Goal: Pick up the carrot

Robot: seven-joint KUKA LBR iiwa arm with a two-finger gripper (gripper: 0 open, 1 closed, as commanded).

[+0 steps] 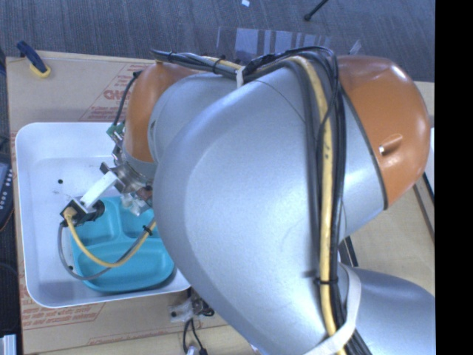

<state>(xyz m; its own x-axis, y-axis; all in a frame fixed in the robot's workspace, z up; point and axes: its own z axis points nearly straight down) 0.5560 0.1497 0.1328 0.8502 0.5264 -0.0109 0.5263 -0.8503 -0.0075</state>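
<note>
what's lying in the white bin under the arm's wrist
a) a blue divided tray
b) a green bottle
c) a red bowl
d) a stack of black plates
a, since a blue divided tray with molded compartments lies in the white bin, below the arm's wrist and partly crossed by a yellow cable.

Bright, even light (perhaps slightly soft)

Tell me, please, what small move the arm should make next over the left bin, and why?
Probably a short lift straight up, to clear the view. The grey arm covers most of the scene, and the gripper sits low over the blue tray in the white bin. I cannot make out a carrot, so raising slightly should reveal what lies beneath before any grasp.
</note>
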